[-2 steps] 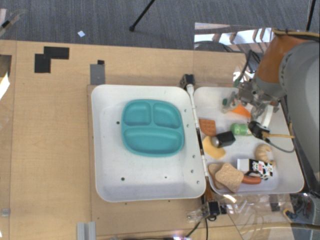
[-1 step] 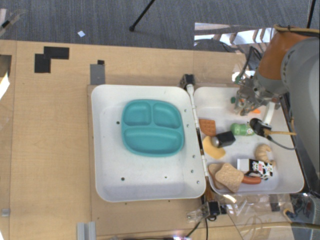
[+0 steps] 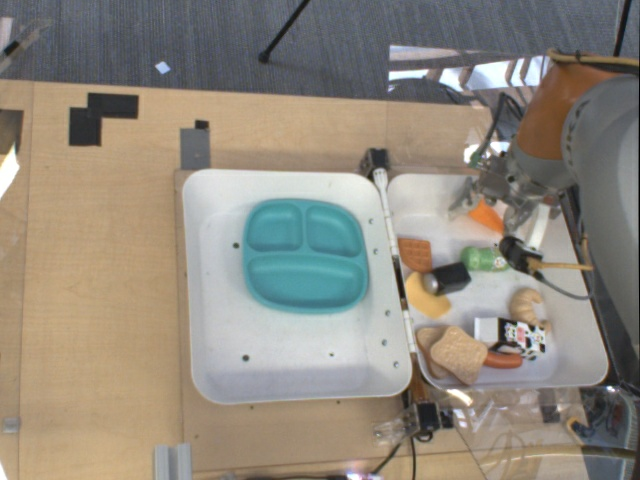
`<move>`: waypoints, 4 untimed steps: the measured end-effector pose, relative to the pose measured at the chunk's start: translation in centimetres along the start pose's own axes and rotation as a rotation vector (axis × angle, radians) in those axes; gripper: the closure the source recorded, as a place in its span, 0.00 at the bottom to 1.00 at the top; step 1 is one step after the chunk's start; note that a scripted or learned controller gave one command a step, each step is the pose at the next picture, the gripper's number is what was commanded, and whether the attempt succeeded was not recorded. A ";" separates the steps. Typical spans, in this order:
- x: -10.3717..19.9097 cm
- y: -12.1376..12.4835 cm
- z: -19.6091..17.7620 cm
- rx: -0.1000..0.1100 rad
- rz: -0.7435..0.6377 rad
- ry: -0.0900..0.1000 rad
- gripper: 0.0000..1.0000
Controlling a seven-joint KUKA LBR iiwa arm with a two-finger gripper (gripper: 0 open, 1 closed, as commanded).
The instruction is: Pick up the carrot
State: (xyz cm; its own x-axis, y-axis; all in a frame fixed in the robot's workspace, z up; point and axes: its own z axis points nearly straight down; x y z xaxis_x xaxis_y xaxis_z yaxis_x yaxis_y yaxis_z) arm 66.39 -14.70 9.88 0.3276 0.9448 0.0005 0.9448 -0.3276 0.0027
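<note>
step: grasp approach. gripper (image 3: 497,200) sits at the carrot (image 3: 486,216); claw state you cannot tell. next: confirm pinch, then lift.

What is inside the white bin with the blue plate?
Inside the left white bin lies just a teal plate with three sections, all bare. A few small dark specks dot the bin floor. Whatever sits under the plate is covered, so I cannot tell.
</note>
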 end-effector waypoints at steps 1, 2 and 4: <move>0.2 0.2 -1.2 -0.004 -0.006 0.000 1.00; 0.3 0.3 -2.5 -0.009 -0.012 0.000 1.00; -2.5 -1.3 -4.8 0.000 0.258 0.000 1.00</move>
State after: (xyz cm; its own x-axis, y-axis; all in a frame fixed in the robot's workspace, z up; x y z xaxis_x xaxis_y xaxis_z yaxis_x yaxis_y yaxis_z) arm 64.35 -16.60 14.69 0.5580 0.8298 0.0010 0.8298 -0.5580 0.0027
